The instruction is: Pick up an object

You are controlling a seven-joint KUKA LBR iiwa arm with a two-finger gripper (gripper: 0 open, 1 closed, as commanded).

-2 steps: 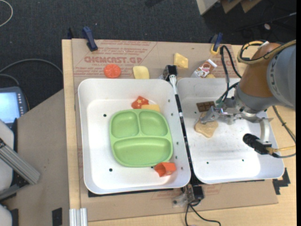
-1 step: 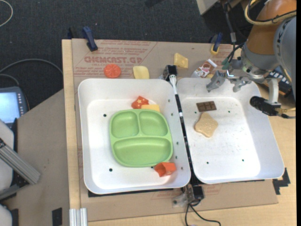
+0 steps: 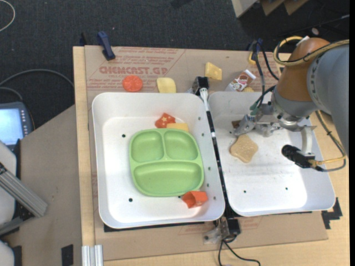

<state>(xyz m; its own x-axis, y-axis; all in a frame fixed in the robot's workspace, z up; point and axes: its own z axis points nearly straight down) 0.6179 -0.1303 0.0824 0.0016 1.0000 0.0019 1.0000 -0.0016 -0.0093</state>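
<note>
**Approach stage, nothing lifted**

I see a green tray [image 3: 165, 162] in the left bin [image 3: 105, 165]; a tan cracker [image 3: 244, 148] lies in the right bin [image 3: 288, 195], just below the gripper [image 3: 247, 123]. Jaw state: cannot tell. I judge descent comes next

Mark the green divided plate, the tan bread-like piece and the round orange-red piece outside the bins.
green divided plate [image 3: 165, 169]: camera view, on its large lower compartment.
tan bread-like piece [image 3: 244, 148]: camera view, on its middle.
round orange-red piece [image 3: 132, 83]: camera view, on its top face.
</note>
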